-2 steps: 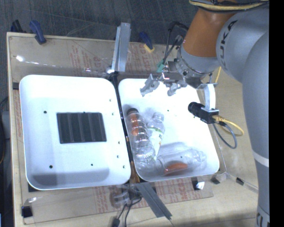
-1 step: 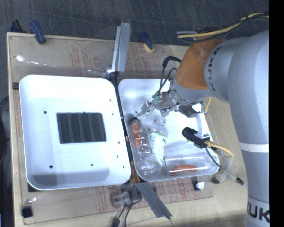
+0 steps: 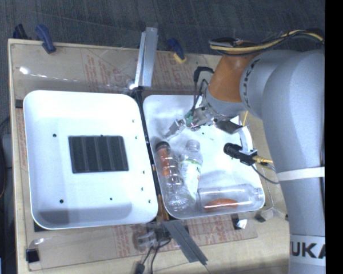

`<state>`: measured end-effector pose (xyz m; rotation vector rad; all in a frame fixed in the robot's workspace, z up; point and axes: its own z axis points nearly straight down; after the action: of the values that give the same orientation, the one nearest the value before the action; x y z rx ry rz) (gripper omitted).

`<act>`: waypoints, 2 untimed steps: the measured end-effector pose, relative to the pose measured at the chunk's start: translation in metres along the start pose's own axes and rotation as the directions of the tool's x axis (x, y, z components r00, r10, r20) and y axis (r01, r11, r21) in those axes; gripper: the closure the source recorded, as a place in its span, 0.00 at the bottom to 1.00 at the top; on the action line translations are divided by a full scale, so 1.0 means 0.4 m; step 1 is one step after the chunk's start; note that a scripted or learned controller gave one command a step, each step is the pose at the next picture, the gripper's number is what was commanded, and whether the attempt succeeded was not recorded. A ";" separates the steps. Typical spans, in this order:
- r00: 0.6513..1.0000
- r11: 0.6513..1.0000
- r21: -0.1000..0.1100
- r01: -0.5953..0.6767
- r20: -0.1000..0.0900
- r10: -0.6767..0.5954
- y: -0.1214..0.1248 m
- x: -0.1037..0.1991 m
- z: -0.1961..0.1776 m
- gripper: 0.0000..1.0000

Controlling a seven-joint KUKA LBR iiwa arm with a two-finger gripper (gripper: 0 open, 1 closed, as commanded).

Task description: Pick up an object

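Approach is the step in hand: the gripper (image 3: 180, 125) hangs low in the upper part of the right bin (image 3: 160, 110), and whether it is apart or together I cannot tell; nothing shows in it; just below it stands a small clear bottle (image 3: 191, 160), beside that an orange-capped bottle (image 3: 167, 163), and further below a long clear bottle (image 3: 227, 197) lying flat; the left bin (image 3: 40, 113) sits well apart; the next move calls for settling squarely over one bottle before closing.
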<state>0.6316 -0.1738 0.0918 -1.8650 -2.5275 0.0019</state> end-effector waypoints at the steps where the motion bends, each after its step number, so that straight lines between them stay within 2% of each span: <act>1: 0.940 0.940 -0.001 -0.341 0.000 0.341 0.041 -0.093 -0.003 0.00; 2: 0.940 0.940 -0.001 -0.341 0.000 0.341 0.041 -0.092 -0.003 0.00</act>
<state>0.6582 -0.2042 0.0930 -2.2747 -2.1668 0.0006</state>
